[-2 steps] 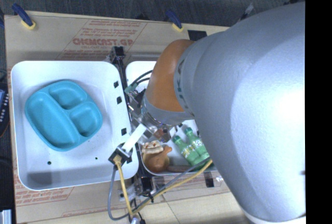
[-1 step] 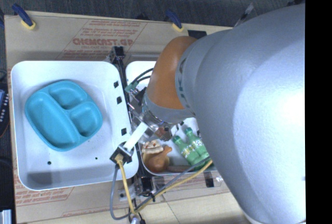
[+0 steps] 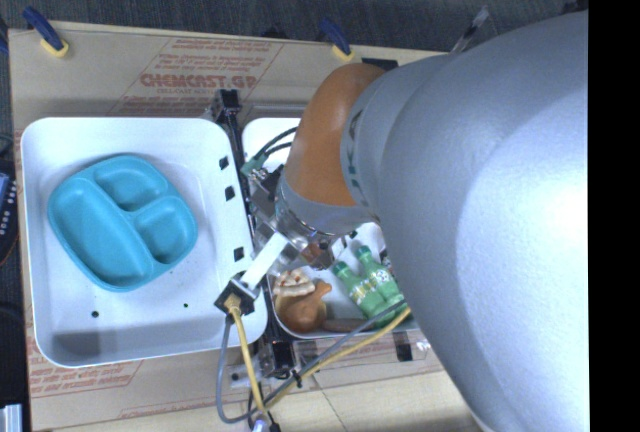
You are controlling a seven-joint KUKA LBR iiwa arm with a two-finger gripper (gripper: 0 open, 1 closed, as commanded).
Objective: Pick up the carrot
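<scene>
My grey arm with its orange band (image 3: 325, 145) reaches down into the right bin (image 3: 268, 135) and covers most of what lies in it. The gripper (image 3: 305, 248) hangs low over the bin's front part, largely hidden under the wrist. Just in front of it lie a brown toy food piece (image 3: 303, 310) and a pale ridged piece (image 3: 292, 280). A green bottle (image 3: 370, 287) lies to their right. I cannot make out anything in the gripper.
The left bin (image 3: 60, 340) holds a blue divided plate (image 3: 122, 218). A white cable bracket (image 3: 255, 272) and yellow cable (image 3: 243, 350) cross the wall between the bins. Blue clamps (image 3: 45, 30) (image 3: 335, 35) sit on the bench's far edge.
</scene>
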